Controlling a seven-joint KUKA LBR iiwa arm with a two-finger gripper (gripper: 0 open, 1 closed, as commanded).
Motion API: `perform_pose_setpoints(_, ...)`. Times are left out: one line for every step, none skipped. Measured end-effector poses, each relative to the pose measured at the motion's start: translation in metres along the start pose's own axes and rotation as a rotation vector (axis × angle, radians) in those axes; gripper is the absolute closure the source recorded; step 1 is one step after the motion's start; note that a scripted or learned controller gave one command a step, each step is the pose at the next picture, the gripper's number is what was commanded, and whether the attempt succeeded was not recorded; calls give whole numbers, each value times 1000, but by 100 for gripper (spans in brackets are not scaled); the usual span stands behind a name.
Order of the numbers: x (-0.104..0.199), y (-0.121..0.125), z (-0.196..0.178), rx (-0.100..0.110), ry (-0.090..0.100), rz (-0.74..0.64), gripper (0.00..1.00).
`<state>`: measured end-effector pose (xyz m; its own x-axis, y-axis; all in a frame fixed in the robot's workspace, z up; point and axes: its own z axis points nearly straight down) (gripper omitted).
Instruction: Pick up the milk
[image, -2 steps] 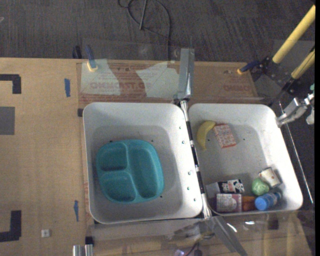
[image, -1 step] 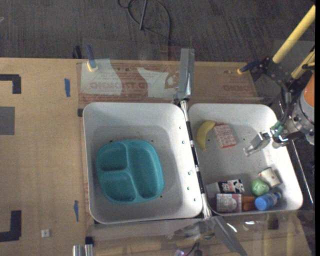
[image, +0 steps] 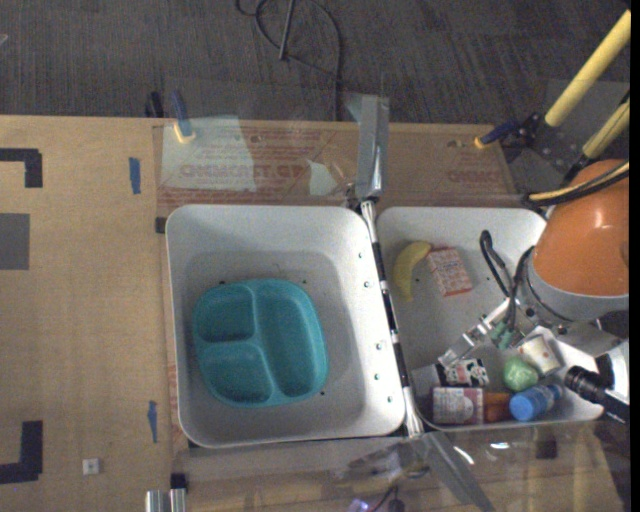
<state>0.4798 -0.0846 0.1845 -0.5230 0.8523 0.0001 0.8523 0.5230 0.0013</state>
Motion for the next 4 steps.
perform_pose_setpoints(-76,17,-176,-3,-6,-227,0)
perform_pose_setpoints(-54,0,-6,-1,-1,-279,0)
perform_pose_setpoints(-26,-1,72,-19,-25,-317,0)
perform_pose_setpoints(-80,-32,-84,-2,-6,-407,0)
